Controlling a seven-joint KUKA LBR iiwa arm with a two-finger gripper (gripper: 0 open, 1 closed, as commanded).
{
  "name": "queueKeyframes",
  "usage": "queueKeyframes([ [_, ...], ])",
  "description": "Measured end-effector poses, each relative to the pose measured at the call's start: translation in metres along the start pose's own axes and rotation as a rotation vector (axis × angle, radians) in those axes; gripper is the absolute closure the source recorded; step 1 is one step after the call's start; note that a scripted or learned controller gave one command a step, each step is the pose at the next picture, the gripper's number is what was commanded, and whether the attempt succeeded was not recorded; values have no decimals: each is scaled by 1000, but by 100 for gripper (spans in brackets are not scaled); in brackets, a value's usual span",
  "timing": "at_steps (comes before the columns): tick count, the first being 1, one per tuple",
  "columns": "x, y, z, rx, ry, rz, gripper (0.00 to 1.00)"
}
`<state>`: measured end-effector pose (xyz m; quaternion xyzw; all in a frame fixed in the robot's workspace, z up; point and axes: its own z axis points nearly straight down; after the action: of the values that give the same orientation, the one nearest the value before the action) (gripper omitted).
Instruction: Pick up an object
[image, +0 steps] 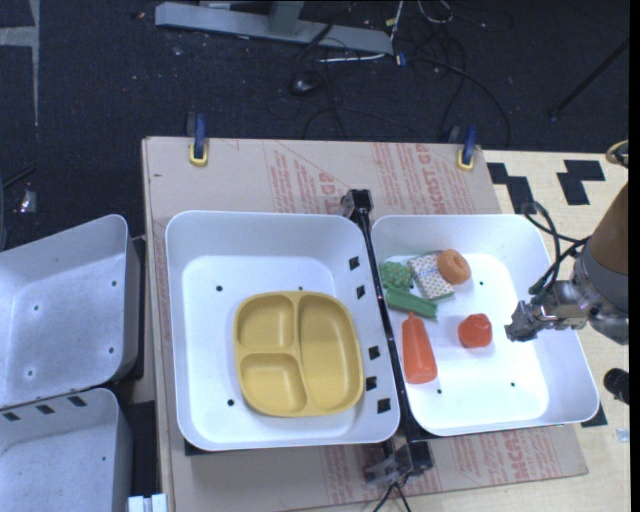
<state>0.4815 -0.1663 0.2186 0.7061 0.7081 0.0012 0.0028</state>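
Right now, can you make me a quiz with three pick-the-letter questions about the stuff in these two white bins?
1. Where does the yellow plastic divided plate lie?
A. in the left white bin
B. in the right white bin
C. on the black floor

2. What colour is the long carrot-shaped toy by the divider?
A. blue
B. orange-red
C. white

3. How is the small red round toy placed?
A. squeezed between the robot's fingers
B. stacked on the plate
C. lying loose on the bin floor, apart from the two-finger gripper

Answers: A, the plate fills the left bin's middle. B, it looks orange-red. C, white bin floor shows between the toy and the gripper.
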Motion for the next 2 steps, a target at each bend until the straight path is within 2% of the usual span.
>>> queueKeyframes([
  [1, 0, 2, -53, 0, 0, -1, 100],
  [2, 56, 16, -50, 4, 2, -4, 100],
])
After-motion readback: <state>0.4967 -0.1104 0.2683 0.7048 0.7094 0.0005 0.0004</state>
